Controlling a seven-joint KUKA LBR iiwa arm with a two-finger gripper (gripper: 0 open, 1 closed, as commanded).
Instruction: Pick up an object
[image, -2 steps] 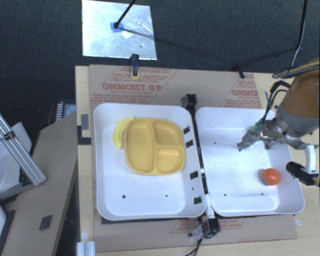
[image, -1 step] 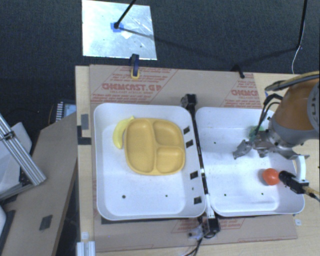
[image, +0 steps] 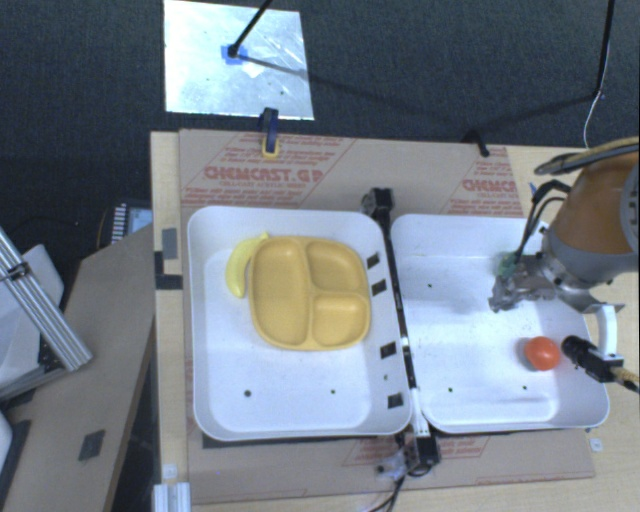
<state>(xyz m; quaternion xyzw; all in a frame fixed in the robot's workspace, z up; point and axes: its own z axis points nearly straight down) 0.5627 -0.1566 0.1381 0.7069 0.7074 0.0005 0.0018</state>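
Tomato, small, round and orange-red, lay in the right bin toward its right side, and we took it for our target. Our gripper hung over the same bin, up and to the left of it, near but not touching; whether the claw was released or clenched we could not tell. We judged the tomato light, smooth and apt to roll, so we wanted to pinch it across its widest part, squarely and gently.
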